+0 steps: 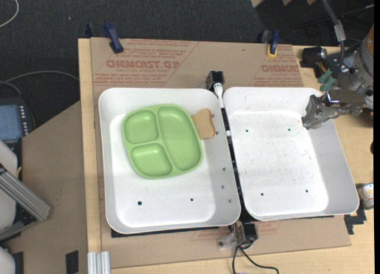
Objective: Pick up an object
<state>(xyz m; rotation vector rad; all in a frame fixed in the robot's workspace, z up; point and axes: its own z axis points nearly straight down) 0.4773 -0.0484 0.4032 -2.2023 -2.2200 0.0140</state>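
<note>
A green plate with three compartments [162, 141] lies in the left bin [119, 207]. A tan, bread-like piece [205, 123] rests against the plate's right rim. My gripper [313, 118] hangs over the upper right corner of the right bin [332, 195], far from both objects. Nothing shows between its fingers.
The two white bins sit side by side on a brown board [148, 59]. Blue and yellow clamps [113, 38] hold the board's far edge. A black fitting [215, 79] stands between the bins at the back. Cables trail at the front.
</note>
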